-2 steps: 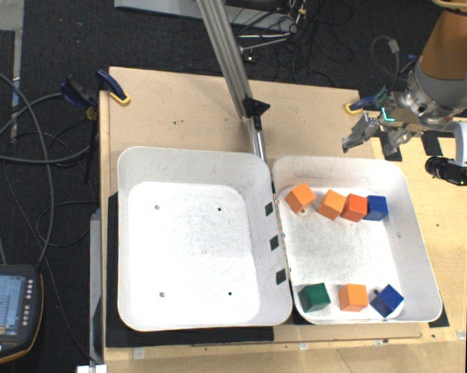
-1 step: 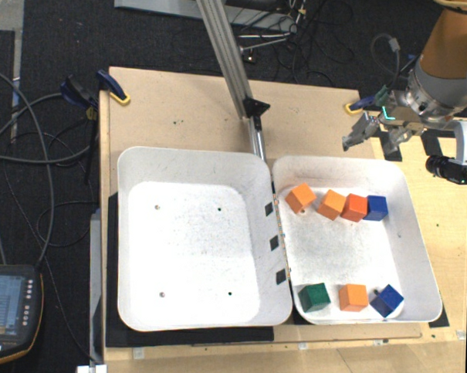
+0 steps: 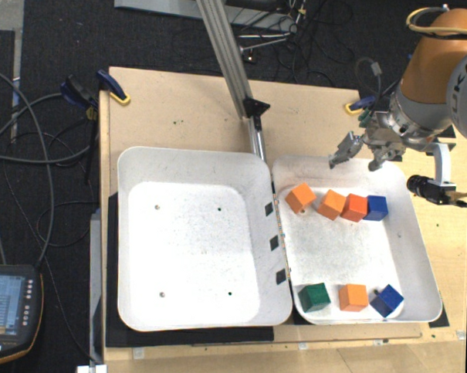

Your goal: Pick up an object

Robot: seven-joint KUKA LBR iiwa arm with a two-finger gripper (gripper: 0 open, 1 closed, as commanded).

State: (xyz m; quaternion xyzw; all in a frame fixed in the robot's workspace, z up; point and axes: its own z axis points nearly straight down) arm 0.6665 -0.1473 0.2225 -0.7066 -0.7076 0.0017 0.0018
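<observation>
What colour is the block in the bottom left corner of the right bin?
Green, seen clearly in the camera view.

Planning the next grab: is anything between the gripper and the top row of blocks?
Nothing visible. The open gripper hangs above the right bin's far edge, with bare bin floor between it and the row's nearest orange block.

Cut off and unclear
The arm (image 3: pixel 443 67) runs past the right edge; a handheld screen (image 3: pixel 4 311) is clipped at lower left

arm (image 3: pixel 443 71): grey shell, broad orange band, upper right of frame
end effector (image 3: pixel 366 154): grey metal fingers, perhaps a thin cable above
</observation>
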